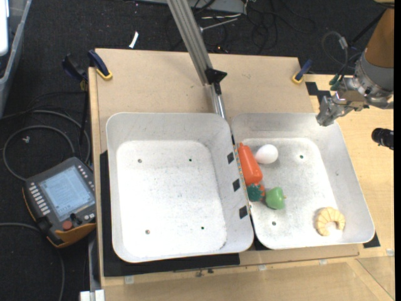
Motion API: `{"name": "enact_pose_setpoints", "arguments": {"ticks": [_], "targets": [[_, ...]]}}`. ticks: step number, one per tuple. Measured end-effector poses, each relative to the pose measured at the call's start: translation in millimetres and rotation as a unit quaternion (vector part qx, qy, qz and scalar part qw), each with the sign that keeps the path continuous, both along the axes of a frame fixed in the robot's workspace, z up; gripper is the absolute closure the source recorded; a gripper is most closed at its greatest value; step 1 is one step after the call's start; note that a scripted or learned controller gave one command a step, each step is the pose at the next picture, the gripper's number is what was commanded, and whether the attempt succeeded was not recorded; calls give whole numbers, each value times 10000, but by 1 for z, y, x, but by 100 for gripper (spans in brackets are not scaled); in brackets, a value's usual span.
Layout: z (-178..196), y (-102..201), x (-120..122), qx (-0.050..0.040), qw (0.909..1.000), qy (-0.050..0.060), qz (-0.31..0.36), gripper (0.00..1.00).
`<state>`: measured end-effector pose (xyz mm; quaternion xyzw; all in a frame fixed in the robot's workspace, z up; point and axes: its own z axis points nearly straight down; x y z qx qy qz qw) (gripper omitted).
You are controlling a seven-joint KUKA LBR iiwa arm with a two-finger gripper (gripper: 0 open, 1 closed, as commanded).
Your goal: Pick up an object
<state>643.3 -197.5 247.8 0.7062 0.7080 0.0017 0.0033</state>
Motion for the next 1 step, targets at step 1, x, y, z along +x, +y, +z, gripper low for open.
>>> {"name": "enact_pose_setpoints", "arguments": {"ticks": [1], "targets": [[7, 57, -1, 19, 10000, 34, 28, 100]]}}
